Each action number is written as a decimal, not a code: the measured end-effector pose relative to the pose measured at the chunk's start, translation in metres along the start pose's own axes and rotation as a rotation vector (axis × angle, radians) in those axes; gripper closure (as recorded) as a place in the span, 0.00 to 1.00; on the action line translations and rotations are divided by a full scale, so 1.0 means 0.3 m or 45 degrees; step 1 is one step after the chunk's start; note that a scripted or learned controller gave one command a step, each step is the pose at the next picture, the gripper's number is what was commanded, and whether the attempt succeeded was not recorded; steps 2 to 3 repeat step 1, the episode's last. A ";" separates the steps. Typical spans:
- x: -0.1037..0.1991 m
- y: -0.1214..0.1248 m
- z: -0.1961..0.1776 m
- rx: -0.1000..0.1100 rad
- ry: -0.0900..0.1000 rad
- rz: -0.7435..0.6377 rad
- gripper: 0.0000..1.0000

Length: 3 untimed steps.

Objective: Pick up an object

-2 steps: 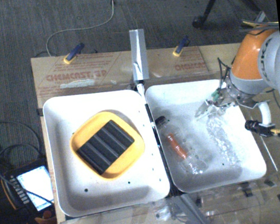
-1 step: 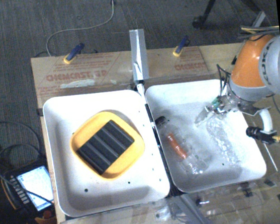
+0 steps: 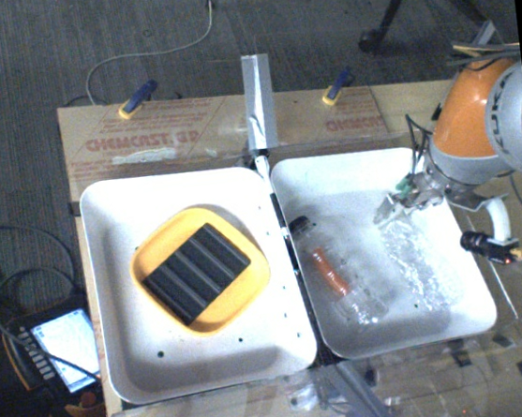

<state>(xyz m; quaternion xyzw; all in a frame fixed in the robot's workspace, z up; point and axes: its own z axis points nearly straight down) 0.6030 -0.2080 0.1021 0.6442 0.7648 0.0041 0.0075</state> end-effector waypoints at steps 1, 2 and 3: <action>0.109 0.101 -0.284 0.021 0.005 0.092 1.00; 0.109 0.101 -0.284 0.021 0.005 0.092 1.00; 0.109 0.101 -0.284 0.021 0.005 0.092 1.00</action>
